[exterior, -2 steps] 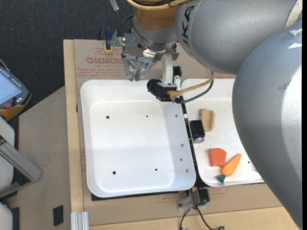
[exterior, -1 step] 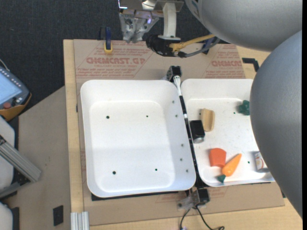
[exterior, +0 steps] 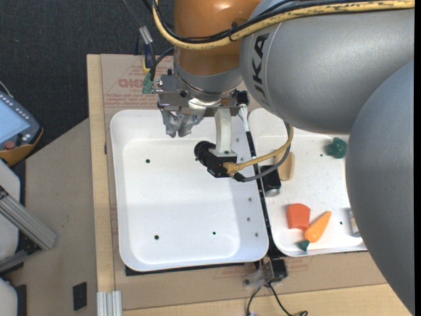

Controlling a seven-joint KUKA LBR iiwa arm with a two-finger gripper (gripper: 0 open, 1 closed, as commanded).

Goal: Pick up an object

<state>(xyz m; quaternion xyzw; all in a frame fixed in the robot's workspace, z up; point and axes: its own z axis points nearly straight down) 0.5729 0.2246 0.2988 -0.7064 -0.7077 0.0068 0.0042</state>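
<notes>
My gripper [exterior: 179, 126] hangs over the far edge of the left bin [exterior: 171, 242], under the orange wrist band. Its short grey fingers [exterior: 172, 125] stand close together and I see nothing between them. The objects lie in the right bin [exterior: 279, 245]: a red-orange cup [exterior: 298, 214] and an orange carrot [exterior: 317, 227] with a green tip near the front, a green lump [exterior: 337, 148] at the back, and a tan block [exterior: 286, 166] by the divider. The gripper is well to the left of all of them.
The big grey arm covers the top right of the view and much of the right bin. A black fitting [exterior: 210, 158] on a yellow cable hangs below the wrist over the divider. A grey item [exterior: 353, 222] peeks out at the arm's edge. Cardboard lies under the bins.
</notes>
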